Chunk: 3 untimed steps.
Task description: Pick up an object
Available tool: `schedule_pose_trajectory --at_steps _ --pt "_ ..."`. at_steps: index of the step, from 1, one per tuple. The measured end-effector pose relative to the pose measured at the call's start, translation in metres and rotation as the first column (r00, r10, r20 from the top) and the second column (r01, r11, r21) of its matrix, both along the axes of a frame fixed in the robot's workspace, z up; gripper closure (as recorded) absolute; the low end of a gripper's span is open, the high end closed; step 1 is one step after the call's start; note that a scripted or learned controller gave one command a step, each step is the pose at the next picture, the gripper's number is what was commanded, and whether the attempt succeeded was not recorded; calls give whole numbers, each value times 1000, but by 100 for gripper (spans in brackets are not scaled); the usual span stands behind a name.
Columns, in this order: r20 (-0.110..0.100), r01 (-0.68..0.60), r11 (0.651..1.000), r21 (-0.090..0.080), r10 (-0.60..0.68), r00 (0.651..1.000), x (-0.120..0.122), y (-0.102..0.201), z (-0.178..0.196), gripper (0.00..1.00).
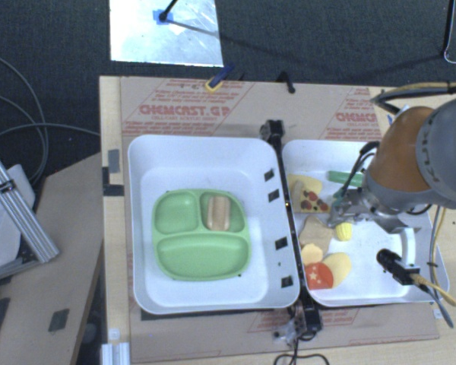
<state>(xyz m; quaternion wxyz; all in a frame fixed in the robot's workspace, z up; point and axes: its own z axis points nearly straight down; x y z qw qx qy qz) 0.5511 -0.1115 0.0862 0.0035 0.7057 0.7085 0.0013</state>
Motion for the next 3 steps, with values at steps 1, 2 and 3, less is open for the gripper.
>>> schedule_pose_trajectory --at_steps 1,2,3 --pt "3 -5 1000 4 5 1000 -15 45 104 100" --pt "-2 -2 1000 2 2 1000 -5 39 126 100" --pt "1 -8 1000 6 8 1000 27 109 174 100"
